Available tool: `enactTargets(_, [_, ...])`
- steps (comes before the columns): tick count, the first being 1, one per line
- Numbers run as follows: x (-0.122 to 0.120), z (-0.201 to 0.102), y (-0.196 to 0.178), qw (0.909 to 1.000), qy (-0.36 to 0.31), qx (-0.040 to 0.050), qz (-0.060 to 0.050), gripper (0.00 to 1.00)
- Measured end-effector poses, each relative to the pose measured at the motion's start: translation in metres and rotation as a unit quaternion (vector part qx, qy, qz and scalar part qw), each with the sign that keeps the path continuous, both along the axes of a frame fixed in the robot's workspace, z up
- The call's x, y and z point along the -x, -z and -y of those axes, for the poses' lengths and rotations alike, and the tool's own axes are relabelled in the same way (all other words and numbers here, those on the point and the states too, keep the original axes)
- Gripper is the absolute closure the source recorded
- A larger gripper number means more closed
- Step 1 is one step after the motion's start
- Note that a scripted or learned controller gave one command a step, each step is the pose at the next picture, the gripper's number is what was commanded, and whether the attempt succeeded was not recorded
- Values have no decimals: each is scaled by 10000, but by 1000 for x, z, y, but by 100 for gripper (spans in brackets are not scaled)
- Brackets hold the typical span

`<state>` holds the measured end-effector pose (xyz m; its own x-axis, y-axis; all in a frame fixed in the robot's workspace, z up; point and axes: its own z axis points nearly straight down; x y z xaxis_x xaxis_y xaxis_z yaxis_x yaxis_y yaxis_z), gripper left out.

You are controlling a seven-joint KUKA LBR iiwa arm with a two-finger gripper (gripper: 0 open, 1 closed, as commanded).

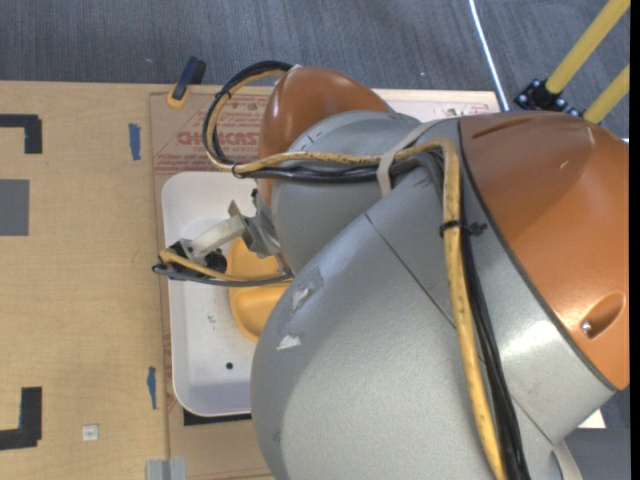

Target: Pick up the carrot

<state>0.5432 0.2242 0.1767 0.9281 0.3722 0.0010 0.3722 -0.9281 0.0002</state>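
Pick attempt | arm [400, 298] low over white bin [172, 298], blocking my view; pincer [258, 246] state: cannot tell | orange-yellow shape mid-bin, which I take for the carrot [248, 303], beneath pincer; I judge the arm sits there to grasp it

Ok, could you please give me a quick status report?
Hand low in white bin, state unclear. Yellow-orange thing by it, possibly the carrot. Arm hides the rest.

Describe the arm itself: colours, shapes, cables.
The arm has bulky, rounded grey links with glossy orange sections: a dome-shaped orange cap toward the wrist and a broad orange band at the view's right. A yellow cable and black cables run along it, bound by a pale strap.
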Motion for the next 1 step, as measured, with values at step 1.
enactTargets(1, [23, 3, 68, 9983, -586, -16, 58, 0])
